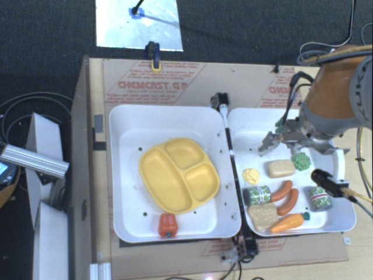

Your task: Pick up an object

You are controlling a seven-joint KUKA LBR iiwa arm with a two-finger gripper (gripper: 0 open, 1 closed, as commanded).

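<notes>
My gripper (284,140) hangs over the back of the right bin (250,121), above and just left of a green broccoli piece (301,160) and a beige bread block (281,168). Nothing shows in its grasp. In front of them lie a small yellow piece (251,175), a green can (257,195), two sausages (282,190), a carrot (287,222), a beige slice (263,214) and a second can (319,198).
The left bin (134,127) holds a yellow divided plate (178,174) and a red pepper (167,225) near its front wall. A black divider clip (221,101) sits between the bins. The orange-banded arm (335,92) covers the right bin's far right corner.
</notes>
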